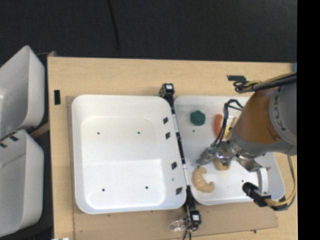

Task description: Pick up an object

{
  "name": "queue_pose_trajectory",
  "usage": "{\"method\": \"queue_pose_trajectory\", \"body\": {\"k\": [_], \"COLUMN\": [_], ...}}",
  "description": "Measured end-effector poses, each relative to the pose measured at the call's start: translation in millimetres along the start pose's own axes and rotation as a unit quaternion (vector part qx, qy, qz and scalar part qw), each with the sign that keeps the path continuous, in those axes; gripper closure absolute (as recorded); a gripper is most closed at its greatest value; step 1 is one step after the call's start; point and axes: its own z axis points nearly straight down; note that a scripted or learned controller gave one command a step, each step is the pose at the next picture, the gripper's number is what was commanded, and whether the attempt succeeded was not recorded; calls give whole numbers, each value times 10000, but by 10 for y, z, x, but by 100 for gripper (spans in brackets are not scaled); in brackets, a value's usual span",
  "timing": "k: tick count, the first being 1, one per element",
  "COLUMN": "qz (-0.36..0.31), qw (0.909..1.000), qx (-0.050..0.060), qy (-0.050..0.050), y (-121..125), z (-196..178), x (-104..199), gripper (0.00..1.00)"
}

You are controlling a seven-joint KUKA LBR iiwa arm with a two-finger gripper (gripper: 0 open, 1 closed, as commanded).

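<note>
I have the gripper (pixel 216 157) low in the right bin (pixel 235 196), right above a tan lump (pixel 222 164) with the croissant (pixel 202 179) just beside it, but I cannot tell whether the fingers are parted or closed.

Pale wooden bench (pixel 115 76) — dark floor (pixel 150 19)

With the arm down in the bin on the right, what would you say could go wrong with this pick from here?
1. The tool sits low beside the croissant-shaped piece; closing off-centre may only nudge it.
2. That piece lies close to the bin's left wall, so a finger could catch the wall.
3. The green object and the orange one lie near the wrist and could get bumped as it lifts.
</note>
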Motion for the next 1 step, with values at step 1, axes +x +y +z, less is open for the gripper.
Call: {"method": "queue_pose_trajectory", "body": {"k": [1], "qz": [1], "qw": [10000], "qx": [13], "qy": [11], "y": [63], "z": [5], "x": [-383], "gripper": [0]}}
